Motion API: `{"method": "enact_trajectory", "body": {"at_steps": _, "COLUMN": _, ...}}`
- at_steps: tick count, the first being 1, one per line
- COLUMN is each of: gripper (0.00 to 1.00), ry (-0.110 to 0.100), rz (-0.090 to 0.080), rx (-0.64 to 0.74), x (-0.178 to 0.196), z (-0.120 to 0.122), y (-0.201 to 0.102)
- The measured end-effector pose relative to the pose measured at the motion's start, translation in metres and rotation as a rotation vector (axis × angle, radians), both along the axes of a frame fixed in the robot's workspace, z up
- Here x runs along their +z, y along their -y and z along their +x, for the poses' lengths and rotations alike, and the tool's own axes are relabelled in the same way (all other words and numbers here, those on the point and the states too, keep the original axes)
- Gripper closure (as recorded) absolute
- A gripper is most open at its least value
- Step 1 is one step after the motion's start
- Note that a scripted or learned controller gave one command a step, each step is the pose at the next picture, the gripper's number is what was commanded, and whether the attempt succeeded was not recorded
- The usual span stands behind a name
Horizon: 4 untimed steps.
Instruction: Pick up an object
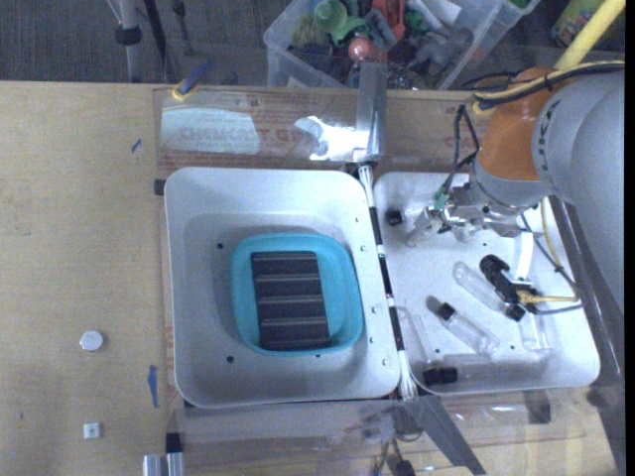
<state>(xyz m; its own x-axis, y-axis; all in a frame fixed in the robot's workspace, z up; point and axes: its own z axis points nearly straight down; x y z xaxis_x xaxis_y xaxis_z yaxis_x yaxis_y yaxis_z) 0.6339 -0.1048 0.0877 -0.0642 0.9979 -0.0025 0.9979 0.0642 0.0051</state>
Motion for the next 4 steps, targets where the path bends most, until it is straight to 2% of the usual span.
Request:
{"method": "enact_trajectory", "body": {"at_steps": 1, "gripper": 0.00, "ry": 0.001, "rz": -0.001, "rx": 0.046, "x": 0.000, "z": -0.098, "y": 0.034}}
{"method": "enact_trajectory", "body": {"at_steps": 2, "gripper": 1.00, "ry": 0.007, "rz": -0.001, "rx": 0.044, "x": 0.011, "z": -0.096, "y": 0.034}}
{"method": "enact_trajectory", "body": {"at_steps": 3, "gripper": 0.00, "ry": 0.007, "rz": -0.001, "rx": 0.044, "x": 0.011, "z": -0.096, "y": 0.034}}
{"method": "enact_trajectory", "body": {"at_steps": 4, "gripper": 0.00, "ry": 0.003, "rz": 0.000, "rx": 0.055, "x": 0.001, "z": -0.106, "y": -0.008}}
